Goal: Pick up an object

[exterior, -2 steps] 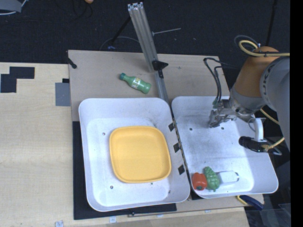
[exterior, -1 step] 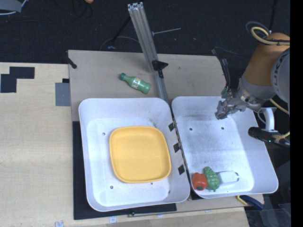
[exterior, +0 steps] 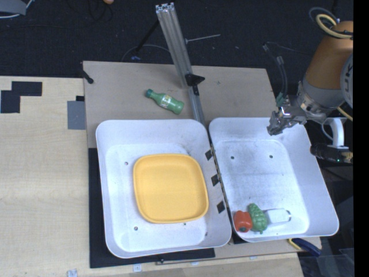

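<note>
The right bin (exterior: pixel 265 172) holds three small objects near its front edge: a red piece (exterior: pixel 242 220), a green knobbly piece (exterior: pixel 258 218) touching it, and a white piece (exterior: pixel 278 216) just to the right. A yellow square plate (exterior: pixel 170 187) lies flat in the left bin (exterior: pixel 115 154). My gripper (exterior: pixel 278 122) hangs over the far right corner of the right bin, well away from the three objects. Nothing shows between its fingers.
A green bottle (exterior: pixel 165 101) lies on its side on the bench behind the left bin. A slanted metal rail (exterior: pixel 179 45) rises from between the bins toward the back. Black clips (exterior: pixel 214 179) line the seam between the bins.
</note>
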Robot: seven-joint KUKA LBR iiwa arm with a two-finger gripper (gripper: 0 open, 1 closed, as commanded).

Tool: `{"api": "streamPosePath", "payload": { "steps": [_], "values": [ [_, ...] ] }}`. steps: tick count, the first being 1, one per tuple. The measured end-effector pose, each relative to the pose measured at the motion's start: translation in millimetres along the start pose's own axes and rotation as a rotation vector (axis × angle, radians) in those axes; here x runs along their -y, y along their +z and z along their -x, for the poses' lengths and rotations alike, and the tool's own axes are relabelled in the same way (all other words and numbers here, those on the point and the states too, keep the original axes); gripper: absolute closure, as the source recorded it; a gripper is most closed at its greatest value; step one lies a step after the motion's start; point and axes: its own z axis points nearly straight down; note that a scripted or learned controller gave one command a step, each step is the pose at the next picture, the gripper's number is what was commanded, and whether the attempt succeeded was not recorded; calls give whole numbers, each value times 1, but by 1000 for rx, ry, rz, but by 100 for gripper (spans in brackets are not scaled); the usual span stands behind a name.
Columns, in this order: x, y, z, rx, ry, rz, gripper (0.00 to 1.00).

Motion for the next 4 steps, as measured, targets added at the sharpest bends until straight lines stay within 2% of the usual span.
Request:
{"api": "streamPosePath", "payload": {
  "steps": [1, 4],
  "values": [
    [7, -53, -6, 0, 1, -1, 100],
    [17, -22, -172, -2, -3, -6, 100]
  ]
}}
